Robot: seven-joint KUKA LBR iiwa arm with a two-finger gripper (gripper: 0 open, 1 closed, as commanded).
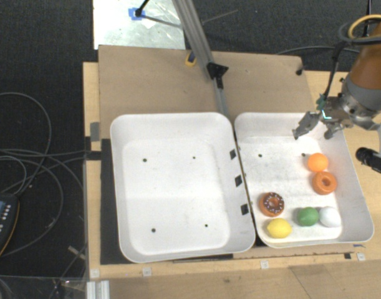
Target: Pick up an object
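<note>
My gripper point(317, 128) hangs over the far edge of the right bin point(284, 148), its two fingers spread open with nothing between them. Below it in the same bin lie an orange ball point(317, 162) and an orange ring point(325, 182). Nearer the front edge sit a chocolate donut point(272, 204), a yellow lemon point(279, 228), a green ball point(307, 216) and a white ball point(330, 216). The orange ball is the closest object to the fingers, a short way toward the front.
The left bin point(178, 185) sits beside the right one, joined by black clips point(238, 179). A grey camera pole point(196, 36) slants across the back of the bench. Cables lie on the dark floor at left.
</note>
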